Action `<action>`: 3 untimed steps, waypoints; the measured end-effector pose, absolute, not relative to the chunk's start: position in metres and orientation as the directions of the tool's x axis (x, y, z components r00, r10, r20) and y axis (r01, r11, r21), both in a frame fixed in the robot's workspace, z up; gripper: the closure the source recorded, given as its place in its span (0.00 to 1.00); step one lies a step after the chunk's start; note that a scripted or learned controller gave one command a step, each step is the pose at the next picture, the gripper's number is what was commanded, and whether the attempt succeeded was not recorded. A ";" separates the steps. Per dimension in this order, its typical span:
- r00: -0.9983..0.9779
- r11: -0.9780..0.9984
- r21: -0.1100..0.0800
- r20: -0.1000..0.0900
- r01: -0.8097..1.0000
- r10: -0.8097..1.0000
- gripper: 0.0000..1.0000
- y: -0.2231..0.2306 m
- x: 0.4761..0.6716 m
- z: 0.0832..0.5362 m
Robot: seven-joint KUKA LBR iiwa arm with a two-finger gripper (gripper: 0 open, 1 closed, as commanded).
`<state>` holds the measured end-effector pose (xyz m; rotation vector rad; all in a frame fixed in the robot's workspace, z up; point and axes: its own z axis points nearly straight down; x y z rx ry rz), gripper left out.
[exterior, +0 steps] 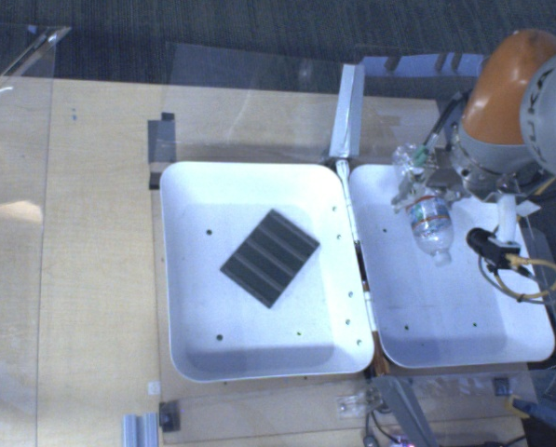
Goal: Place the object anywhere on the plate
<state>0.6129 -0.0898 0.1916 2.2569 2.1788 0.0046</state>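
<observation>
Looking down at a slant on a pale wooden tabletop (82,277) that carries two shallow white bins side by side. The left bin (189,343) contains a dark ridged rectangular plate (270,257), lying flat and turned diagonally, near the bin's middle. The right bin (464,329) contains a small clear plastic bottle (432,223), which appears to be the object to be moved.

A grey robot arm with an orange band (506,87) reaches in from the right, over the far part of the right bin. Its gripper (425,182) sits at the bottle's upper end, where clear crinkled plastic blurs into the metal parts. The bottle's long axis runs roughly from the far side toward the near side, and the body extends from the gripper toward the viewer. Whether the gripper is wide, narrow or clamped on the bottle cannot be told; the contact point is too cluttered to read.

The relation that matters: the plate lies to the left of the gripper and bottle and slightly nearer the viewer, across the raised divider where the two bins meet. The bottle is well apart from the plate, so the task looks at an early stage.
</observation>
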 end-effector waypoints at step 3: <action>-0.239 0.239 0.006 0.000 0.971 0.971 1.00 0.077 0.552 0.256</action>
